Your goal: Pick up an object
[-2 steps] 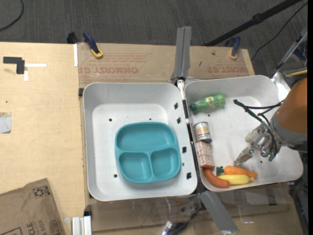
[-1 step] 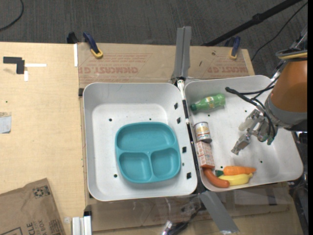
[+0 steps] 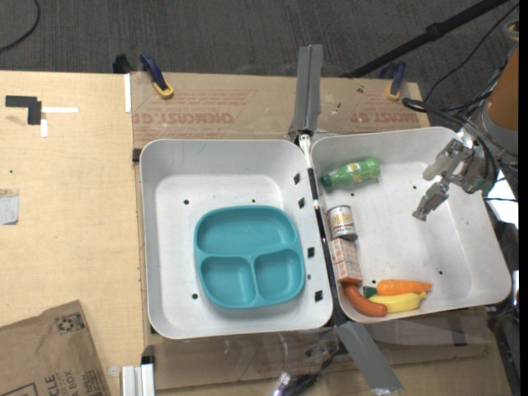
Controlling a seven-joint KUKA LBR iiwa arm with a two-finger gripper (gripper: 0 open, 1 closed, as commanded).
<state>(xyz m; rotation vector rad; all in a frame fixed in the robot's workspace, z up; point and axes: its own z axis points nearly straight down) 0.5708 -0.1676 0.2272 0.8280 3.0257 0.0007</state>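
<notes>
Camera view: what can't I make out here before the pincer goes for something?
- Arm: cut off by the right edge beyond the pincer.
- Can and the packet below it: labels too small to read.
- Toy food in the right bin's front corner: hot dog, carrot and banana overlap, hiding their edges.
- Green bottle: label blurred.

We see even, bright light from above; the white bins (image 3: 165, 246) show soft shadows, mild glare, and the picture is slightly grainy.

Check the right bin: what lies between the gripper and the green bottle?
Nothing: the camera view shows only bare white bin floor between the gripper and the green bottle.
</notes>
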